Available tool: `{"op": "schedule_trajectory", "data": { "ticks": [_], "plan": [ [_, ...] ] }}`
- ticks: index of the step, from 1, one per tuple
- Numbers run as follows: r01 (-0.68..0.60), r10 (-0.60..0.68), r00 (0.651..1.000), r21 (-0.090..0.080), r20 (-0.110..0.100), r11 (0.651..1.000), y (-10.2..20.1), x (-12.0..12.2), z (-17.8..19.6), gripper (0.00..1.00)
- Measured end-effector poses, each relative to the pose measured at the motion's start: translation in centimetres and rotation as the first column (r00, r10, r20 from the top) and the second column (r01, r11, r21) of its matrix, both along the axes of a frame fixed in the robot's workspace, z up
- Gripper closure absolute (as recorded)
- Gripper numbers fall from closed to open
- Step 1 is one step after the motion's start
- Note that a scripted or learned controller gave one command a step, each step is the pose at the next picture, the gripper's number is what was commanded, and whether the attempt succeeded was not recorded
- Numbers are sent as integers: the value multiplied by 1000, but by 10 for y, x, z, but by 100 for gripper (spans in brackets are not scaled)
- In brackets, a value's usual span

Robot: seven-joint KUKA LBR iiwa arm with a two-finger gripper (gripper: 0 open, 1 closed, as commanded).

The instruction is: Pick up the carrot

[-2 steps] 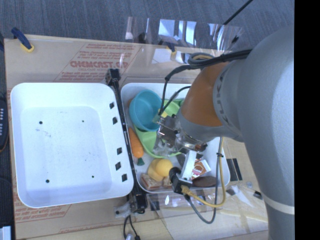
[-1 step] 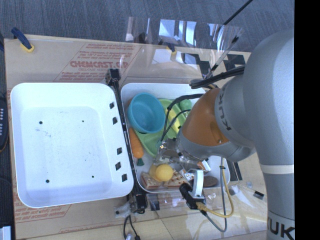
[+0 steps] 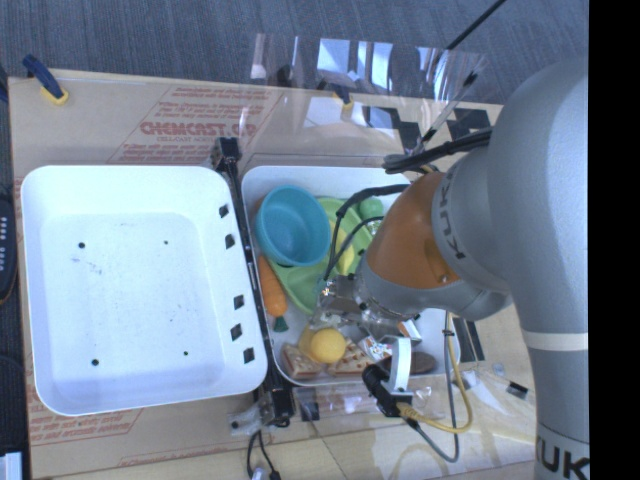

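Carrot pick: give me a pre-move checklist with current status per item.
1. Carrot located, along the right bin's left wall: ok.
2. Carrot top unobstructed: ok, though the blue bowl and green item sit close beside it.
3. Gripper over the carrot: not ok, it sits to its right, near the yellow ball.
4. Jaws open: cannot tell.
5. Carrot in the jaws: not ok, it lies apart in the bin.
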State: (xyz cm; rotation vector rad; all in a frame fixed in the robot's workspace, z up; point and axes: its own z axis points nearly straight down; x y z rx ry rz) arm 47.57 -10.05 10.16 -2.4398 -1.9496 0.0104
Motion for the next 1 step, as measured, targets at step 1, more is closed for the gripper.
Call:
{"op": "schedule_trajectory", "data": {
  "ticks": [1],
  "plan": [
    [-8, 8, 1000, 3, -8, 1000, 1, 0, 9, 100]
  ]
}}
